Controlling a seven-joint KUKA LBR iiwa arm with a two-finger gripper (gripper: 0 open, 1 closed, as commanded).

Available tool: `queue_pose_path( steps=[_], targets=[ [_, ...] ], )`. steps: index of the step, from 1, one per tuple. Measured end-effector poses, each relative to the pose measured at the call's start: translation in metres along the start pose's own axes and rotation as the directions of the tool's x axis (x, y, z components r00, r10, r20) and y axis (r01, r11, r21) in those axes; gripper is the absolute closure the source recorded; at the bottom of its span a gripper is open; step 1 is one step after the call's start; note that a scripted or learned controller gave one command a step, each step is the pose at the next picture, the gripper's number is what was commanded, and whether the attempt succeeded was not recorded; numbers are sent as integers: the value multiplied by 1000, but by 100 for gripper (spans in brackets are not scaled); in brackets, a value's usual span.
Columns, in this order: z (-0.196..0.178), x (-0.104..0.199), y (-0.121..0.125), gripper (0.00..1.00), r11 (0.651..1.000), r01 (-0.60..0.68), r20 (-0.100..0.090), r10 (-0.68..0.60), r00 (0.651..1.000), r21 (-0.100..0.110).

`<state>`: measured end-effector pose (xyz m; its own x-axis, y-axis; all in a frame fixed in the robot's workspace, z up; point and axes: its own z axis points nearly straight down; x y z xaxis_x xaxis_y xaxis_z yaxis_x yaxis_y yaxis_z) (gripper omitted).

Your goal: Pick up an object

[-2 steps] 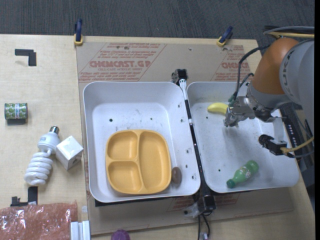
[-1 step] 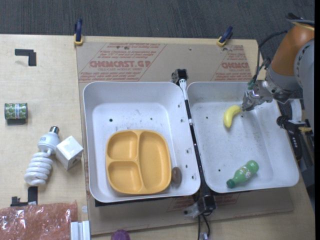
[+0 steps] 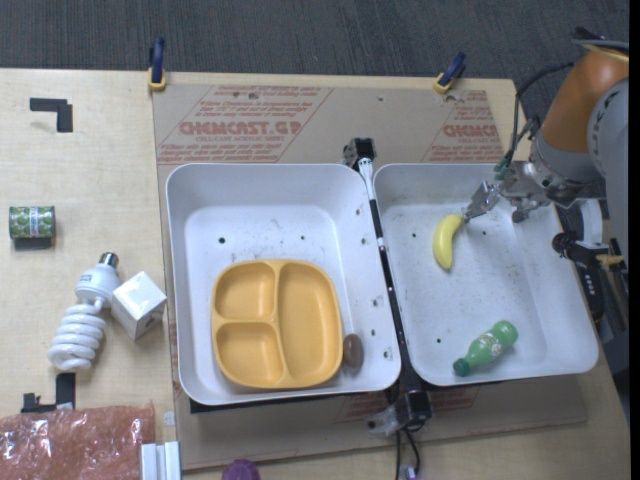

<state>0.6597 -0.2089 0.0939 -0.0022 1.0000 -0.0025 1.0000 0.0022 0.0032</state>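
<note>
Banana (image 3: 447, 241) lies just beside claw (image 3: 478, 204); green bottle (image 3: 487, 348) well apart.

Banana (image 3: 447, 241): yellow, curved, lying flat in right bin (image 3: 560, 353), upper-centre area of frame's right half, long axis near vertical. Green bottle (image 3: 486, 348): on its side, lower part of same bin, cap end toward lower left, pale label mid-body.

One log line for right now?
gripper: by banana top, no hold | green bottle: right bin | yellow tray: left bin
</note>
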Motion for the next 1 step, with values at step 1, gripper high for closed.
queue_pose_path(
  steps=[1],
  targets=[
    [1,12,-57,0,1000,-2,-2,2,1000,3]
  ],
)
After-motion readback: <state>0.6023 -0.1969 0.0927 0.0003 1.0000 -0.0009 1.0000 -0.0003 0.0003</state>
